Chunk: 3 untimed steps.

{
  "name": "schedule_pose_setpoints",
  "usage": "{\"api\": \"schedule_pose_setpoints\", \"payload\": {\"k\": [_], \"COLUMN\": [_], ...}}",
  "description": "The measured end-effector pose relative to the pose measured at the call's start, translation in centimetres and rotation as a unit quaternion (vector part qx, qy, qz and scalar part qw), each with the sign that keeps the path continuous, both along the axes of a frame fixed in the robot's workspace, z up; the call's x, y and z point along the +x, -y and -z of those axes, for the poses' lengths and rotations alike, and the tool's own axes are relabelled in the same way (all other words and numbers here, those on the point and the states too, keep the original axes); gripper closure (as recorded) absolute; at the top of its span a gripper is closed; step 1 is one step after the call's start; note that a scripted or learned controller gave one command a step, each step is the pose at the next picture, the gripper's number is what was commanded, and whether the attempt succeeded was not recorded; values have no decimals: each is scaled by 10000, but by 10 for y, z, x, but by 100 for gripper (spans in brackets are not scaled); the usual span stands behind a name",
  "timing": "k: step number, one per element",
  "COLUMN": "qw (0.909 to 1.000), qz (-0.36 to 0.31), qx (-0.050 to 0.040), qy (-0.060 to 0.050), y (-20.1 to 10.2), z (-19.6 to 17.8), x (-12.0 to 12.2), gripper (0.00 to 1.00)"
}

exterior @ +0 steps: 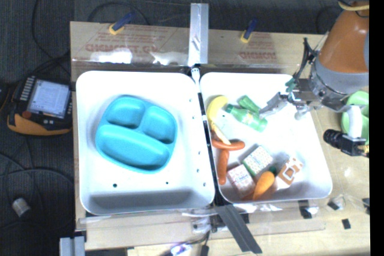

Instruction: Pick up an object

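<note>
The right bin (312, 147) holds several small objects. A yellow banana (216, 108) lies by its left wall. A green bottle (248, 113) lies beside the banana, near the back. Toward the front are an orange sausage (228, 144), a long carrot (222, 166), two white printed cubes (258, 159) (238, 177), a short orange carrot (263, 184) and a white and orange block (289, 171). My gripper (271, 106) reaches in from the right, low over the back of this bin. Its tip is just right of the green bottle. Nothing shows held in it.
The left bin (90, 189) carries a blue divided plate (137, 132). A grey post (198, 33) stands behind the wall where the bins meet. A green and white object (355, 114) sits outside the right bin, under the arm's orange band (348, 39).
</note>
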State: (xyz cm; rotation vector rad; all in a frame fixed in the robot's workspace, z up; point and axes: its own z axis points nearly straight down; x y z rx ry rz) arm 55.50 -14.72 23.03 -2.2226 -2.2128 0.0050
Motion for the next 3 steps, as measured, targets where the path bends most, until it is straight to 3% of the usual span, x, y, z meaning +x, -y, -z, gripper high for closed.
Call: {"api": "schedule_pose_setpoints", "payload": {"k": [1, 2, 3], "qw": [10000, 9979, 9949], "qz": [-52, 649, 1008], "qx": [-15, -18, -27], "qy": [-3, 4, 5], "y": [-9, -9, 16], "z": [42, 17, 139], "x": [40, 87, 89], "gripper": [0, 0, 0]}}
